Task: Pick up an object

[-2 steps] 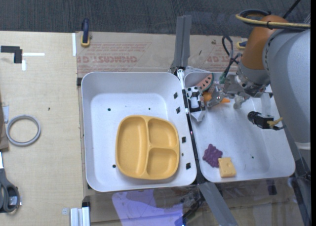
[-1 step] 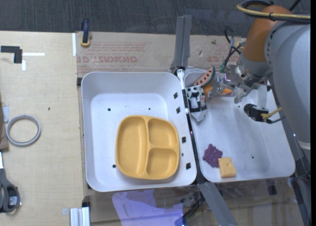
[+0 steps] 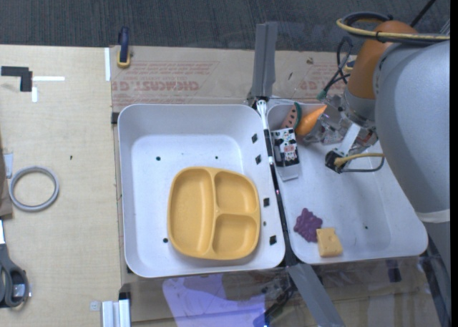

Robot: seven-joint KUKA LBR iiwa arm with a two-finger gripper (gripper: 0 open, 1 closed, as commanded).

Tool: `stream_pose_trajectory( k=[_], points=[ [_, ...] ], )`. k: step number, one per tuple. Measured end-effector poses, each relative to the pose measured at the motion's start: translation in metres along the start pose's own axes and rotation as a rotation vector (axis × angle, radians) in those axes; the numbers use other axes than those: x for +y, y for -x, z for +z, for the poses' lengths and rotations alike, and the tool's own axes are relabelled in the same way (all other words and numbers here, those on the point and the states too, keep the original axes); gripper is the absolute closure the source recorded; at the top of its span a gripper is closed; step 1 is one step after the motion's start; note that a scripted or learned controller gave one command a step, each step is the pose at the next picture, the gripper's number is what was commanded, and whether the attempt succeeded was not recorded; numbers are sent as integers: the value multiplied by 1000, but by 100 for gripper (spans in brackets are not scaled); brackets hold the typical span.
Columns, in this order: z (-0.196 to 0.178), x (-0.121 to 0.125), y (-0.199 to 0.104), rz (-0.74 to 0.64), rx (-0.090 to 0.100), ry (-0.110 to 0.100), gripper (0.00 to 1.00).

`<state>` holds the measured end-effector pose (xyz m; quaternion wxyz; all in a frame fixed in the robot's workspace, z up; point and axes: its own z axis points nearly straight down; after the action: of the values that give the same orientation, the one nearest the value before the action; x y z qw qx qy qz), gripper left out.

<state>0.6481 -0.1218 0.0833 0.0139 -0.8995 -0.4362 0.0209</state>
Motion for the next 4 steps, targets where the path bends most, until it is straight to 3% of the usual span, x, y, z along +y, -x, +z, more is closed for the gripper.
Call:
stream_pose_trajectory(
  k=[1,2,3,4],
  points=[
    [-77,-13,-14,633,29,29,0],
    [-103,-35,-24,468,26,32,0],
    [-21,-39,9,696,44,39,0],
    [-4,-16,-20,641,31,29,0]
  ],
)
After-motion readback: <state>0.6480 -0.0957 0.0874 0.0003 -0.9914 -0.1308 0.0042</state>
